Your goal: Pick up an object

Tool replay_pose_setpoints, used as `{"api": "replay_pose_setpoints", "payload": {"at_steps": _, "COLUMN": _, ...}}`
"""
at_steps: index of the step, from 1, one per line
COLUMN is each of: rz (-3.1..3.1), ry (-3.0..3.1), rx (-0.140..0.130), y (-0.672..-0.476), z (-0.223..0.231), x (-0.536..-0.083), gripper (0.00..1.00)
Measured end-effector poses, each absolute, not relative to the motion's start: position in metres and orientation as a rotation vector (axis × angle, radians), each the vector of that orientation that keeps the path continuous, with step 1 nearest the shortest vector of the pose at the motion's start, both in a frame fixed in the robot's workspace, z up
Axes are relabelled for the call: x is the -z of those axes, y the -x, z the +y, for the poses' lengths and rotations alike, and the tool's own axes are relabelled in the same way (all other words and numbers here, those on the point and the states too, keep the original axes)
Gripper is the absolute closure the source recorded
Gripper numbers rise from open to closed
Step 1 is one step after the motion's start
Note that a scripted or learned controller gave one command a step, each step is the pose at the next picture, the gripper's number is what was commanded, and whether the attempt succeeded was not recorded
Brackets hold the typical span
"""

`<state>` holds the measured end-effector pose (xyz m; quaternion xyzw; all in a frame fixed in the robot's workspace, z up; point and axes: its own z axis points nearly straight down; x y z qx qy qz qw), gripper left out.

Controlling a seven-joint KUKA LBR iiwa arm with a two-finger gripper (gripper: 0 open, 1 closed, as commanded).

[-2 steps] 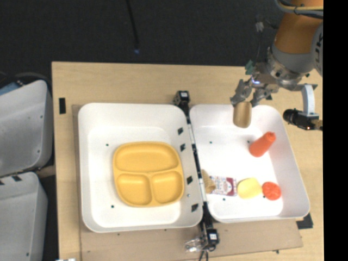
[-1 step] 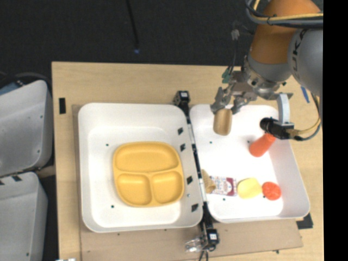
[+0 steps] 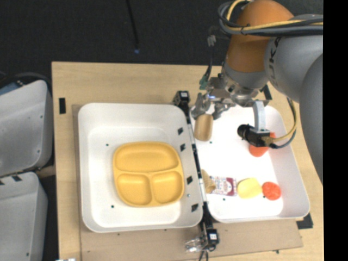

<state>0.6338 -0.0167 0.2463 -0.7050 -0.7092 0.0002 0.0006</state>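
1. Reaching in from the right, the grey arm (image 3: 296, 53) bends down over the far edge of the right bin (image 3: 288, 200), with its orange band (image 3: 255, 23) sitting above the wrist.
2. We see the gripper (image 3: 209, 109) pointing down at the far left corner of that bin, close to the divide between the two bins.
3. We see a tan, rounded object (image 3: 203, 128) directly under the gripper, but we cannot tell whether it is held or merely lying below, nor how the hand is set.
4. In the left bin (image 3: 92, 200) we find a yellow divided tray (image 3: 148, 173), lying flat near the middle, well apart from the gripper.
5. Along the near side of the right bin lie a small red-and-white packet (image 3: 220, 186), a pale yellow lemon-like piece (image 3: 248, 188) just beside it, and a small orange-red ball (image 3: 271, 190) to its right.
6. Farther back in the right bin, an orange-red rounded object (image 3: 259, 149) sits partly behind a black fitting (image 3: 249, 132) and cable hanging from the arm.
7. Both bins rest on a pale wooden bench (image 3: 65, 86).
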Motion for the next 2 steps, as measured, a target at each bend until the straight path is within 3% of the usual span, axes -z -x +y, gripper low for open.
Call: {"api": "replay_pose_setpoints", "payload": {"at_steps": 2, "rz": -2.227, "ry": 2.212, "rx": -0.001, "y": -0.623, "z": 0.081, "x": -0.25, "gripper": 1.0}}
